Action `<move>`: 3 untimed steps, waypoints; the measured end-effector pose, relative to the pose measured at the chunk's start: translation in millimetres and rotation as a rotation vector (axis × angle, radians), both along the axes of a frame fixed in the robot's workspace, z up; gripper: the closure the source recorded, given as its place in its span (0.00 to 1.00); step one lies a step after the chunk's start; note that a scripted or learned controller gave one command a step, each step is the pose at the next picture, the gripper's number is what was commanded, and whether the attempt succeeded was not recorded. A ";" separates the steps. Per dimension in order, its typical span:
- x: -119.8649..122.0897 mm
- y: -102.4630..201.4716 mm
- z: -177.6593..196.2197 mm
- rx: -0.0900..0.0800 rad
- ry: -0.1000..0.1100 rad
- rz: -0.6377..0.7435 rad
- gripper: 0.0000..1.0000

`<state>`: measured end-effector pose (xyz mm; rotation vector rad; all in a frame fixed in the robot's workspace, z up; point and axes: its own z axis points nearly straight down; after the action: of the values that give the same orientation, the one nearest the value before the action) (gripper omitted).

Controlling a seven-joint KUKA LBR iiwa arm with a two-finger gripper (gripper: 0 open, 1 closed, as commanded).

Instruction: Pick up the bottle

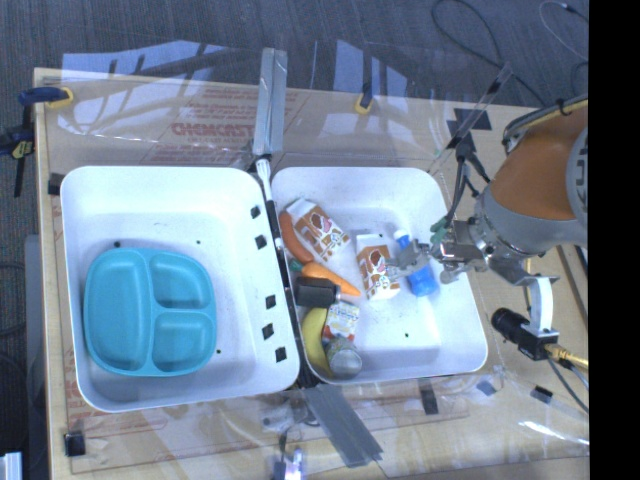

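The clear bottle [344,340] lies well left of the gripper [420,263], grip state unreadable; crowding cartons could foul any grasp.

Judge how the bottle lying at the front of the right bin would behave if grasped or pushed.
The bottle lies on its side against the banana, so a push would probably roll it. It looks like clear plastic, likely light and smooth, so it could slip. Packed neighbours leave little room around it.

The grey arm with its orange band [540,173] reaches in from the right, wrist angled leftward, its metal two-finger hand [425,263] held low.
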<state>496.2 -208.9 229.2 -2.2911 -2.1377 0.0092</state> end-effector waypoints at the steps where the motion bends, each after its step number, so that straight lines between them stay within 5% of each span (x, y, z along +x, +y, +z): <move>1: 39.8 0.3 -14.4 -0.001 -0.001 0.007 0.00; 2: 62.1 0.6 13.2 0.000 -0.002 0.031 0.00; 3: 22.0 0.6 22.9 0.000 -0.002 0.016 0.00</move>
<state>518.3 -208.3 252.1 -2.2749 -2.1569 0.0072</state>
